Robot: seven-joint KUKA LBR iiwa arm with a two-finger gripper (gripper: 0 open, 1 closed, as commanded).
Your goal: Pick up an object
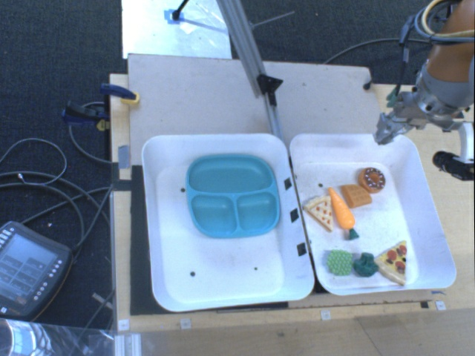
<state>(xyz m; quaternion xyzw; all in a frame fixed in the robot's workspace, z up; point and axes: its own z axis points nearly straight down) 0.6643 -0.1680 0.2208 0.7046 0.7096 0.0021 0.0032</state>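
Note:
The right white bin (424, 199) holds toy food: a brown donut (372, 179), a toast square (355, 196), an orange carrot (342, 209), a pizza wedge (320, 212), a pale green broccoli (339, 262), a dark green piece (364, 264) and another pizza slice (393, 261). My gripper (387, 130) hangs over the bin's far rim, up and to the right of the donut, apart from every item. Nothing shows between its fingers.
The left white bin (167, 273) holds a blue divided plate (232, 195). A slanted metal pole (249, 43) crosses the bench behind the bins. Cables and a pendant (26, 267) lie on the floor at left. A blue clamp (115, 93) grips the bench's left edge.

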